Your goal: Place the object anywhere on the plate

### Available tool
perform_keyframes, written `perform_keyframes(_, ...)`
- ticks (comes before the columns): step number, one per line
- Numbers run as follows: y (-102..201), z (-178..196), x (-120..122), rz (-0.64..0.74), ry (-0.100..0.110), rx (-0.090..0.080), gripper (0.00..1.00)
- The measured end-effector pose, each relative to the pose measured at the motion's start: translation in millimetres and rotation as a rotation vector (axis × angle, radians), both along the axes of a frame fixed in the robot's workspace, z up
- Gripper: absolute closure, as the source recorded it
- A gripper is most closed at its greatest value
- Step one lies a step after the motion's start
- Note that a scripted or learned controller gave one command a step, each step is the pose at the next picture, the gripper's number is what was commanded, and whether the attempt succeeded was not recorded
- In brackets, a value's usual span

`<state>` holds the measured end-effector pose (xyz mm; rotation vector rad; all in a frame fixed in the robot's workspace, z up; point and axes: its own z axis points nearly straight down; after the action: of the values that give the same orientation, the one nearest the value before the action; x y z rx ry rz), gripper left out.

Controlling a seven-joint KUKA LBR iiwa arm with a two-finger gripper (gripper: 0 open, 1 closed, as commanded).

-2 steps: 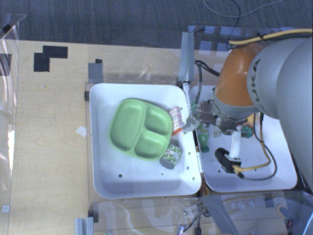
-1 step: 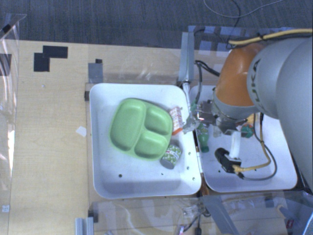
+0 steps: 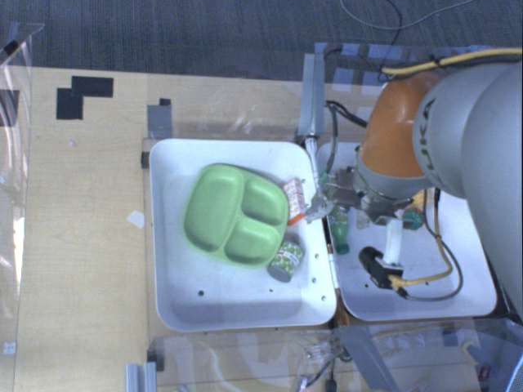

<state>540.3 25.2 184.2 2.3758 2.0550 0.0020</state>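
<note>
I hold the gripper (image 3: 315,207) over the bins' divide, cannot tell its state, with an orange-and-white object (image 3: 296,196) beside the green plate (image 3: 233,213); carrying leftward looks next.

Legible text: partial dark lettering, apparently "UK", on the grey arm housing (image 3: 478,129) next to the orange band (image 3: 392,137). The small can (image 3: 286,260) at the green plate's (image 3: 233,213) lower right edge carries a printed label; its characters are too small to read.
</note>
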Motion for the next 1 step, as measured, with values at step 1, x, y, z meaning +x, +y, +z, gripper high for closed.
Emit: perform_keyframes(1,0.0,0.0,0.0,0.000,0.000,0.000,0.00)
